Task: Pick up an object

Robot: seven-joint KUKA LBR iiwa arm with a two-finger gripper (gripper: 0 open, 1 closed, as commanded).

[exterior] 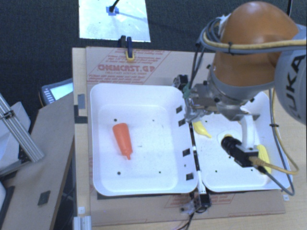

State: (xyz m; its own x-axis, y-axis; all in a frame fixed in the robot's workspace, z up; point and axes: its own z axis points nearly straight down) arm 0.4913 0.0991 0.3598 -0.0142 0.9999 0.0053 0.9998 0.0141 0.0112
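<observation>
Gripper at right bin's left edge, just beside a yellow piece; you can't tell if it's parted or closed. Orange carrot toy lies in left bin.

two shallow white bins sit side by side – the left bin and the right bin – inner rims touching, with small black clips spaced along the seam. under them lies a brown cardboard sheet with red print, a blue and yellow clamp at its far edge. beyond it, a shiny metal plate shows against dark carpet. at the left – a screen and a ribbed aluminium rail beside the pale bench.
</observation>
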